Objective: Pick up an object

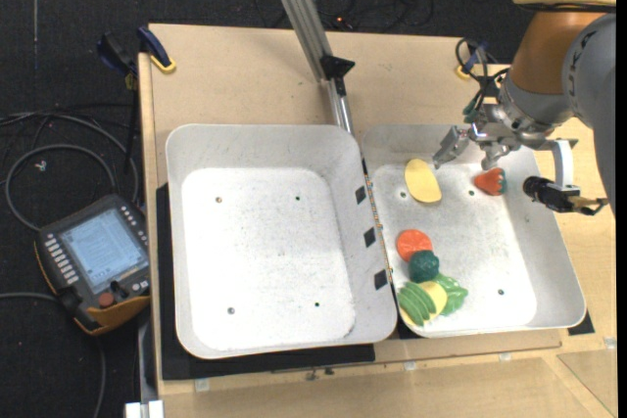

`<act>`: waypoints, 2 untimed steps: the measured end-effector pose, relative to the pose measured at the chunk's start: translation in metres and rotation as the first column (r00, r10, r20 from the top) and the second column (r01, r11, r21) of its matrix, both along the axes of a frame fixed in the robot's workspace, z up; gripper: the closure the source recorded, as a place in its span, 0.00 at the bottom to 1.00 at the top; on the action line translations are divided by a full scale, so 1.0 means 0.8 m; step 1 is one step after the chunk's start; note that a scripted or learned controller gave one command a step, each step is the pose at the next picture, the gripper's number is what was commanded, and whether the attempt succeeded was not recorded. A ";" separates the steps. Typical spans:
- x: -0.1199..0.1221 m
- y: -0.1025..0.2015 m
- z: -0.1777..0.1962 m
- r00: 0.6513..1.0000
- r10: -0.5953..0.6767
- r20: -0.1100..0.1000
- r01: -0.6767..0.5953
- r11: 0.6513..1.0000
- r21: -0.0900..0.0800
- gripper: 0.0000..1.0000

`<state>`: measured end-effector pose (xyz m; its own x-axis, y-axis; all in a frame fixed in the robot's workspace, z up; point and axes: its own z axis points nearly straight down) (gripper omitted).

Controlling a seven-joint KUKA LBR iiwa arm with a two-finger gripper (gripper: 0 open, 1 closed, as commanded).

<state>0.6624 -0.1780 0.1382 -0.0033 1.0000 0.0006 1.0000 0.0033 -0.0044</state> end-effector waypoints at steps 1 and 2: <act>0.000 0.001 -0.056 1.000 0.000 0.003 0.000 1.000 -0.001 0.00; 0.002 0.001 -0.040 1.000 0.000 0.008 0.000 1.000 -0.002 1.00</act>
